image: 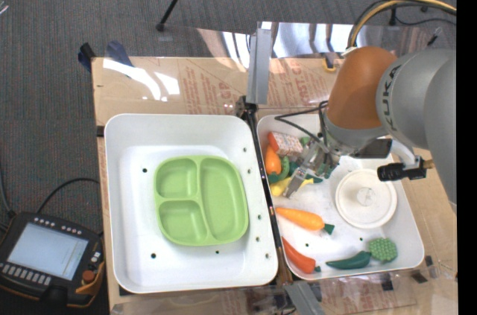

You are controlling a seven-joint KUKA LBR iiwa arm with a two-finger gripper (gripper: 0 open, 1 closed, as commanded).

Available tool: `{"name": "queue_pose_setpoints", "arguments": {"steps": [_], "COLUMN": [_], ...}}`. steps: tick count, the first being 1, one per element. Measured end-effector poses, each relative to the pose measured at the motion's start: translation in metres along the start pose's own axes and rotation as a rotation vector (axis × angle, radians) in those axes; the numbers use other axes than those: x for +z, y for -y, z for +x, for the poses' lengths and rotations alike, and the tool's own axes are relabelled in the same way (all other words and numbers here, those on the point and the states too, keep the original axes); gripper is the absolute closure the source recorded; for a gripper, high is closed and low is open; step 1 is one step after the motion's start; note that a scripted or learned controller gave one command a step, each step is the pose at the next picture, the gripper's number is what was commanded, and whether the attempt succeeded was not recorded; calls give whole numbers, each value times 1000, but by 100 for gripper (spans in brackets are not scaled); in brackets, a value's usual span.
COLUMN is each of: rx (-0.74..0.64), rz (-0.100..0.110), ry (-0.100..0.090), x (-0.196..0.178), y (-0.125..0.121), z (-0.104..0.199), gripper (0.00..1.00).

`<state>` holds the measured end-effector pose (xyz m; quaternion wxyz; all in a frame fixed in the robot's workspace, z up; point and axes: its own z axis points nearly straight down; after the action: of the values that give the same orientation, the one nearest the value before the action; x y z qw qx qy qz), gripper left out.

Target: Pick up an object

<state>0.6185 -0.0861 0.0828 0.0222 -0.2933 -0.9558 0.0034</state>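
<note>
Where the grey arm (417, 105) with its orange band reaches in from the right, the two-finger gripper (298, 179) hangs low over the upper-left part of the right-hand shallow white bin (414, 231), tilted down and to the left. Whether it is released or clenched cannot be told from this view, and nothing is plainly seen in its grasp. Its tip lies among a crowded pile of toy foods: a small orange fruit-shaped piece (273, 161), a yellow piece (279, 188) just below it, and a red-and-white patterned box (287, 143) toward the bin's upper edge. Lower in the same bin lie an orange plastic carrot (299, 217) with a dark green stub, a red-orange pepper-like piece (298, 257), a dark green chilli shape (349, 260) and a pale green knobbly round piece (384, 249). A round white lid-like dish (365, 198) sits just right of the gripper. The left-hand shallow white bin (127, 157) holds a light green plastic tray with three compartments (201, 199), lying flat near its centre. A black teach pendant (48, 254) rests on the floor at lower left.
</note>
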Motion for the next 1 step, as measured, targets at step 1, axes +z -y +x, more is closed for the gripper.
{"name": "queue_pose_setpoints", "arguments": {"steps": [1], "rx": [-7], "rz": [-2], "ry": [10], "x": [-3], "y": [-2], "z": [-2], "gripper": [100]}}
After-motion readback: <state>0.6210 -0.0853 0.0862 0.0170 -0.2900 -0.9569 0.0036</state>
